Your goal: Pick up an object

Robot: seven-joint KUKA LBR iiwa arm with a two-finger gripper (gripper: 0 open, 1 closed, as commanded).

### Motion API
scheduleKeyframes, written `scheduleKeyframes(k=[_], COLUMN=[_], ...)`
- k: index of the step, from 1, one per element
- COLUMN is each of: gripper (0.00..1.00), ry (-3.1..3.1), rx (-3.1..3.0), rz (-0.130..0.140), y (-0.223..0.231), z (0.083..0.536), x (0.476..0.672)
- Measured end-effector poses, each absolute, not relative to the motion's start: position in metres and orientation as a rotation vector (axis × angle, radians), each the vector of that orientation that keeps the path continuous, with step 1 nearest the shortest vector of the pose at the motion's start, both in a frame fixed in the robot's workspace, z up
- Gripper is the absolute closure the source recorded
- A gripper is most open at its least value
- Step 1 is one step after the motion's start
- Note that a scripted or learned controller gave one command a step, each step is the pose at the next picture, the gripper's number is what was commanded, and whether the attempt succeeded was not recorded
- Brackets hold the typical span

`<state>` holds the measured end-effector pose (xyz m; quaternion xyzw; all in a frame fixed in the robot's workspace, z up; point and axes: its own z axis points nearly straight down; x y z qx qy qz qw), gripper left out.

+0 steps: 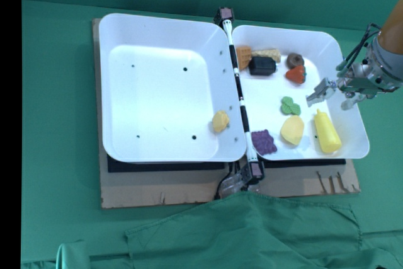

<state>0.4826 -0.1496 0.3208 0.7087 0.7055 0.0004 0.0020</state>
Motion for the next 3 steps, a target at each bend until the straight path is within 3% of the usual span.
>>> scheduleKeyframes(k=[1,3], gripper=[0.0,0.0], ry=[2.214,2.218], rx=[2.224,2.229], rz=[0.001,-0.004], y=[-0.15,-0.147], z=[0.321,0.218], x=[0.483,0.488])
